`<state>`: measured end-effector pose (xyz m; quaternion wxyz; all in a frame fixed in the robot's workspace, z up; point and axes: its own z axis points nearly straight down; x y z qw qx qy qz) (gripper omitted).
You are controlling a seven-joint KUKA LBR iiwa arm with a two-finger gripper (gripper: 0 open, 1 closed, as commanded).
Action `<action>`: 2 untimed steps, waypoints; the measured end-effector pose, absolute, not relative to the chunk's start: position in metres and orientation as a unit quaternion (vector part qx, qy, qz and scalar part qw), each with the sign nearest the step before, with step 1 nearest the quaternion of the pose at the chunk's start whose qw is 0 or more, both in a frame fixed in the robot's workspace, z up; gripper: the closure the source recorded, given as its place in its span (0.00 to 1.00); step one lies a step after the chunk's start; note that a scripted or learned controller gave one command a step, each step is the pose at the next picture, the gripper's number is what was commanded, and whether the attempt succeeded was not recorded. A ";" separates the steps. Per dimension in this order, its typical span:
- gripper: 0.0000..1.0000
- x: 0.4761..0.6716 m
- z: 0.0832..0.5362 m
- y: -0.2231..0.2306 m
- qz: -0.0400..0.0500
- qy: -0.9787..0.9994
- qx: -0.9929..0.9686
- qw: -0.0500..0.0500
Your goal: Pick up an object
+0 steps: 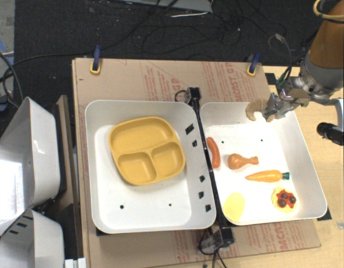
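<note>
The right bin (305,149) holds several toy foods: a red sausage (214,152), a brown chicken drumstick (241,161), an orange carrot (265,176), a yellow round piece (234,205) and a small pizza slice with red toppings (284,199). My gripper (274,111) hangs over the far edge of that bin, near its back wall. A tan rounded piece (252,110) sits just left of the gripper at the bin's rim. Whether it is between the fingers is unclear.
The left bin (99,194) holds a yellow divided plate (146,149). A black divider runs between the bins. White containers stand off the bench at the left. Cables lie on the dark floor behind.
</note>
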<state>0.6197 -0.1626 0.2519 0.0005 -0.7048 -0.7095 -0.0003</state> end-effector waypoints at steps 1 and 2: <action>1.00 0.601 0.248 -0.106 0.000 -0.710 -0.704 0.001; 1.00 0.597 0.240 -0.061 0.000 -0.710 -0.705 0.001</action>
